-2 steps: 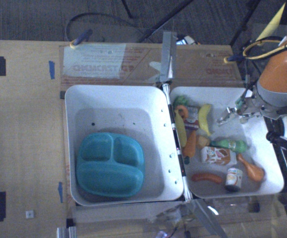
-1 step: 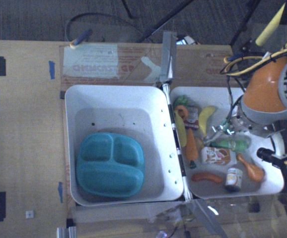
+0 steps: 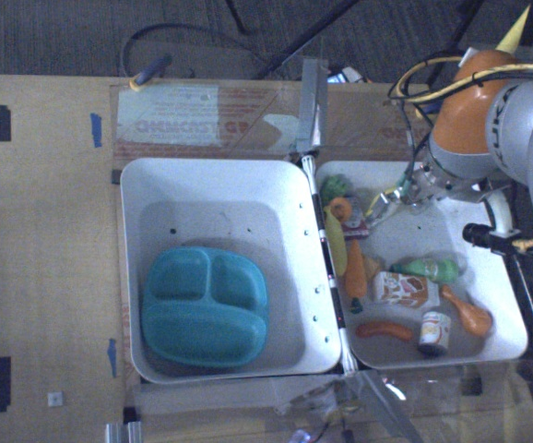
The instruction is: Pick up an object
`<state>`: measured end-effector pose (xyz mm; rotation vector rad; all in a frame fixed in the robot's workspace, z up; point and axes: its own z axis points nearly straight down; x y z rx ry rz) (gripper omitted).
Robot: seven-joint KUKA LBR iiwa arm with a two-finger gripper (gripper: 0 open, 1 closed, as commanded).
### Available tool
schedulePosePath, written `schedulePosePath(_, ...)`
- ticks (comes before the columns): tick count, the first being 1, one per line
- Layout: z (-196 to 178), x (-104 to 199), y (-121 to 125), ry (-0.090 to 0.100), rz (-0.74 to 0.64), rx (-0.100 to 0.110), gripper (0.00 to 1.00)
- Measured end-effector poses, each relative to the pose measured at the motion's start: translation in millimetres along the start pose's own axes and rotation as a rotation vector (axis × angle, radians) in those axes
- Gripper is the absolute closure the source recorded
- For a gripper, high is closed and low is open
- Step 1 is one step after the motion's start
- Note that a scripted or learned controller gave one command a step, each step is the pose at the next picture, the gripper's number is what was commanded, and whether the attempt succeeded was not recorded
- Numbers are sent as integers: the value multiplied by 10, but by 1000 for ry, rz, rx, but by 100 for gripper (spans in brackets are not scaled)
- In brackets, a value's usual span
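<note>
two shallow white bins sit side by side on the bench, the left bin and the right bin, their inner walls touching along the middle. the left bin holds one thing: a teal divided plate with three compartments, lying flat toward the near side of the bin floor. the right bin holds a loose pile, and about seven items can be counted, though the cluster at the far left corner is too blurred to count with certainty. one yellow banana-like piece lies along the left wall, with one orange carrot just beside it, its green top pointing to the far corner. one small carton with an orange and white label lies near the middle, one green piece just behind it. one red-orange sausage-shaped piece lies at the near edge, one small jar stands beside it, and one orange pear-shaped piece lies at the near right. the grey arm with its orange band reaches in from the right, and the gripper hangs over the far part of the right bin, near the carrot's green top. whether the gripper is released or clenched cannot be told, and no object is seen in its grasp.
</note>
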<state>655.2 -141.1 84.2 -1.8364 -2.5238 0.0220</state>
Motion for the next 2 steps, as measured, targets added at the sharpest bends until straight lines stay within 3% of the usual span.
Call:
schedulePosePath(1,-107,-23,31,-11,-1,-15,100)
schedulePosePath(2,-1495,910,387,-8,115,-24,100)
